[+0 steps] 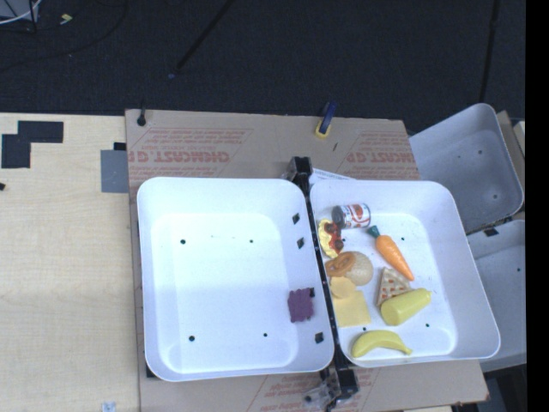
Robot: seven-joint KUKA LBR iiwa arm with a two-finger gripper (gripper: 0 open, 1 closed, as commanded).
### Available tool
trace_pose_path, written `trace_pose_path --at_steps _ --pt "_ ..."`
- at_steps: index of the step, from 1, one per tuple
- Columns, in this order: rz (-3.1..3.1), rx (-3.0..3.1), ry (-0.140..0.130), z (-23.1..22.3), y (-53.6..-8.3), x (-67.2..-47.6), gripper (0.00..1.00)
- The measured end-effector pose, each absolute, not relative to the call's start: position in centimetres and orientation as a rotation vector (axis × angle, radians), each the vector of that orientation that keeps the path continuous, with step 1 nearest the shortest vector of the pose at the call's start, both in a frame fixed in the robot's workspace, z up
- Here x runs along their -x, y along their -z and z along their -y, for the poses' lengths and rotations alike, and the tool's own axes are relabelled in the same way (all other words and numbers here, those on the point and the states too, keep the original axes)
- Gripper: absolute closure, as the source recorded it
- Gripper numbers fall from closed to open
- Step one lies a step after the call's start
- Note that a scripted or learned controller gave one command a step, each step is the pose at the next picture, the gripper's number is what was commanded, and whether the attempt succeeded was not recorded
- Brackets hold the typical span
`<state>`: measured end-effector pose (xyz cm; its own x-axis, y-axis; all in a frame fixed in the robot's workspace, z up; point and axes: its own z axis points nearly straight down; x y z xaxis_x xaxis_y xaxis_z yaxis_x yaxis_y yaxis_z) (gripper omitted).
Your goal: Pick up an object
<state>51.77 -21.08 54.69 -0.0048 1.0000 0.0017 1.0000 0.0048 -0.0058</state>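
Over in the right bin (463,256) all the toy food is sitting bunched toward the divider, carrot (395,257) lying diagonally, banana (380,343) lying near the front wall. Can't tell the claw's state. Arm's reaching from the right, so that bin's nearer.

My one camera sits up high above the table (69,256) and looks down at a slant. It is far enough back to see both white bins (171,204), side by side, with dark floor (257,41) behind.
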Motion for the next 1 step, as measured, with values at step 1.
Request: trace_pose_path --at_steps 1 --pt "2.226 2.209 -0.006 21.04 -55.68 -51.86 1.00"
